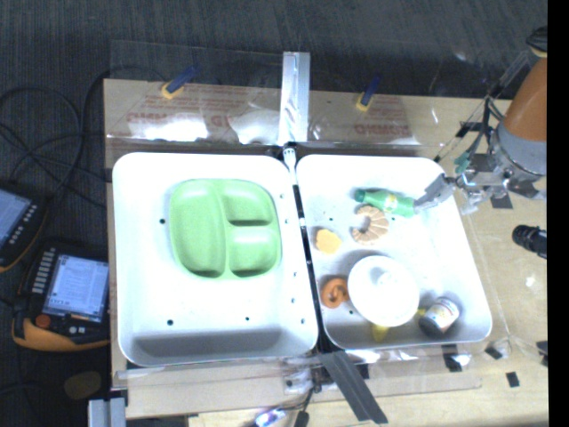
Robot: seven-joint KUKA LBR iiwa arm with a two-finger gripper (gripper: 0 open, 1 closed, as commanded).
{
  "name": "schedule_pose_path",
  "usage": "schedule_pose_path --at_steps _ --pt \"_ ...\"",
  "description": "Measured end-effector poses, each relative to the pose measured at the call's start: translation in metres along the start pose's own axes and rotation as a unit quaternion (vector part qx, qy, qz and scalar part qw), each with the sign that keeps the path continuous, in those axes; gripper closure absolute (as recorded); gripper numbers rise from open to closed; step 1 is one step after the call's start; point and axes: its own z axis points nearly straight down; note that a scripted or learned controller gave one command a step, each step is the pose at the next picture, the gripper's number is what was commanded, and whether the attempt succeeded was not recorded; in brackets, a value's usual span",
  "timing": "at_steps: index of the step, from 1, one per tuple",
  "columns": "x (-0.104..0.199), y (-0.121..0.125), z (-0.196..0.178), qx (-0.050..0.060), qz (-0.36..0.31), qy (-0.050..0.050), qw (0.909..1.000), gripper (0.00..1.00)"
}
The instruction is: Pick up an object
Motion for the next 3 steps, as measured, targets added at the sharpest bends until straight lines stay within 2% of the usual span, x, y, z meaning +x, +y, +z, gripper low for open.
schedule_pose_path --at_steps 1,2,3 --pt "0.05 0.002 0.092 0.001 0.028 0.0 0.9996 0.0" --pt "0.057 0.073 0.13 0.004 0.001 0.0 1.0 0.0" --pt "0.056 0.072 0.122 0.007 0.0 -0.003 1.0 1.0"
